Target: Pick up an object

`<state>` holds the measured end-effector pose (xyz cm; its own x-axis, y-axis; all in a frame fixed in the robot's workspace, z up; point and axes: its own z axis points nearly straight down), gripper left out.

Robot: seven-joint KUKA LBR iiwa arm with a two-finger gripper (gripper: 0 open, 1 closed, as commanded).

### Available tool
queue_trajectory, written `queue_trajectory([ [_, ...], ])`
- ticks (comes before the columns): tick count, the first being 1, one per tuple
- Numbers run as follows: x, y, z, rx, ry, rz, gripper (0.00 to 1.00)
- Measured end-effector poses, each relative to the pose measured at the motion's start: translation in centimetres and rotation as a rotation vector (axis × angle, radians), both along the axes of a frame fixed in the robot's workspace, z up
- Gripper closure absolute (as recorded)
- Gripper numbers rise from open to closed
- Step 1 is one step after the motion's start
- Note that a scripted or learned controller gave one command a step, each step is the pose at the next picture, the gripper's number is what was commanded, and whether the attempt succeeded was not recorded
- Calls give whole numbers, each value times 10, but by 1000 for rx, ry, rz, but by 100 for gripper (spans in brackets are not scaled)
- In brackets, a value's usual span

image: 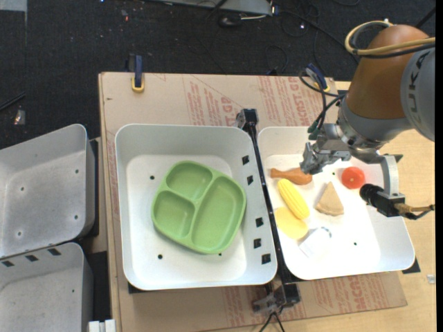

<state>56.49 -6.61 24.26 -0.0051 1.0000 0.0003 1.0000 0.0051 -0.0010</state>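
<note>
The right bin (387, 254) holds several toy foods. An orange drumstick (291, 176) lies near its left wall, with a yellow corn cob (293, 198) and a flat yellow piece (291, 223) below it. A tan wedge (331, 200), a red tomato (353, 177) and a small white object (317, 239) lie further right. My gripper (313, 162) hangs low over the drumstick's right end, just above and beside it. Nothing shows between the fingers.
The left bin (138, 151) holds a green divided plate (199, 205). A black divider (261, 192) separates the two bins. White panels (41, 185) lie at the far left of the bench.
</note>
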Motion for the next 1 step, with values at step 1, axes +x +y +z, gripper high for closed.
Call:
queue_trajectory([
  [1,0,57,-9,1,0,2,100],
])
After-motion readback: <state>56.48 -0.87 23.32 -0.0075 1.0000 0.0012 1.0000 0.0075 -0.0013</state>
